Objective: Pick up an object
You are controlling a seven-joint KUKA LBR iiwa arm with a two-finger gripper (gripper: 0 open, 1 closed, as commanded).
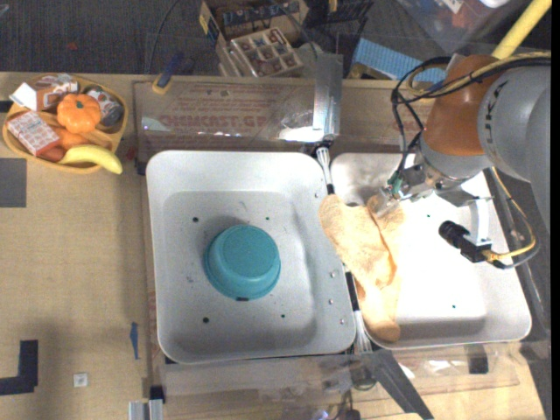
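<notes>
Worktop (70,269): carried two white bins side by side.
Left bin (166,191): held a teal bowl (243,262) near its centre.
Right bin (490,313): held a tan cloth (367,252) along its 9 o'clock wall, draped toward 6 o'clock.
Tool (391,195): sat at the cloth's 1 o'clock corner; finger spread impossible to tell.
Advice: pinch a raised fold, lift straight up, clear of the bin wall.

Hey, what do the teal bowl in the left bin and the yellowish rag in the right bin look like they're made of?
The bowl, upside down in the left bin, looks like smooth matte plastic: even teal colour, soft sheen, rigid round shape. The rag, draped along the left side of the right bin, looks like soft woven cloth: it folds, wrinkles and sags. The tool is at its upper end.
</notes>
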